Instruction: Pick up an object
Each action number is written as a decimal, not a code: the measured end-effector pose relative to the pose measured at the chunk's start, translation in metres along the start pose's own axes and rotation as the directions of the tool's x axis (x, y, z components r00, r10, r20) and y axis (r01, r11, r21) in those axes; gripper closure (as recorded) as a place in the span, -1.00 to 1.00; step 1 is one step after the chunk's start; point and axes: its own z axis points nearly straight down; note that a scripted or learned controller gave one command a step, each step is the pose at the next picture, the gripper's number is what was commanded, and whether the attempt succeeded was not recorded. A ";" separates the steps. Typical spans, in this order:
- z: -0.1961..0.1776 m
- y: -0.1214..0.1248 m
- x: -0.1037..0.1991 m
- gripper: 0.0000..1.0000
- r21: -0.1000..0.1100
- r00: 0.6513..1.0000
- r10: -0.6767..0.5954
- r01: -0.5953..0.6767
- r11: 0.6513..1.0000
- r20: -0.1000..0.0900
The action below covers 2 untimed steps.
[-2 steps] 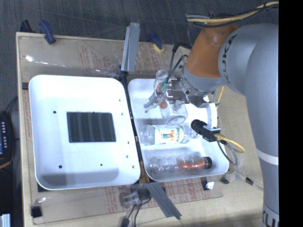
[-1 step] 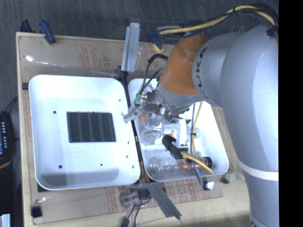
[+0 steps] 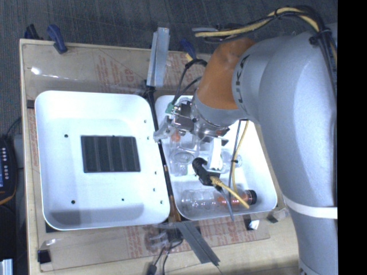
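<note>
Grey arm [image 3: 292,113], nearest the lens, enters from the right and bends down over the right bin [image 3: 265,176]; its orange band sits above the wrist. Gripper [image 3: 182,132] hangs low in that bin. Bins counted: two; left bin [image 3: 57,153] holds one dark ribbed panel [image 3: 110,153]. One clear bottle [image 3: 215,200] lies along the right bin's near wall, long axis left-right, dark cap rightward.

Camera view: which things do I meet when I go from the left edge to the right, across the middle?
Left bin → dark ribbed panel on its floor → right bin with the tool above it → grey arm.
</note>
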 end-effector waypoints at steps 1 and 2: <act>0.008 0.041 -0.083 -1.00 0.002 0.999 0.046 -0.046 0.999 -0.001; 0.089 0.031 -0.145 -1.00 -0.009 1.000 0.023 -0.023 1.000 -0.001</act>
